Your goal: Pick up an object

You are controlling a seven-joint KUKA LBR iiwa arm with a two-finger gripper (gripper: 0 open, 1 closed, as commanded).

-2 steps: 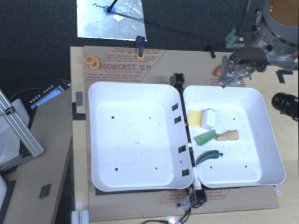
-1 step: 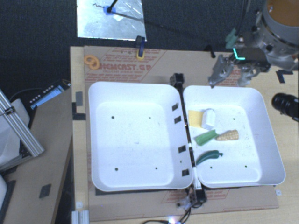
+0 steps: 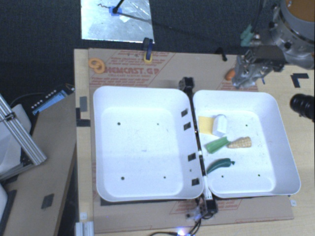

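Nothing has been picked up yet: the gripper (image 3: 244, 77) hangs above the far edge of the right bin (image 3: 275, 107), and whether it is released or clenched I cannot tell. The yellow block (image 3: 206, 125), white piece (image 3: 220, 124), corn cob (image 3: 239, 142) and two green pods (image 3: 215, 145) all lie in that bin, so the reach, grasp and lift remain.

Both bins (image 3: 142, 95) are smooth, white plastic with a slight sheen. The board (image 3: 133, 65) beneath them is matt printed cardboard. A crinkled foil sheet (image 3: 115, 14) is shiny. The surrounding carpet (image 3: 39, 33) is dark, rough cloth.
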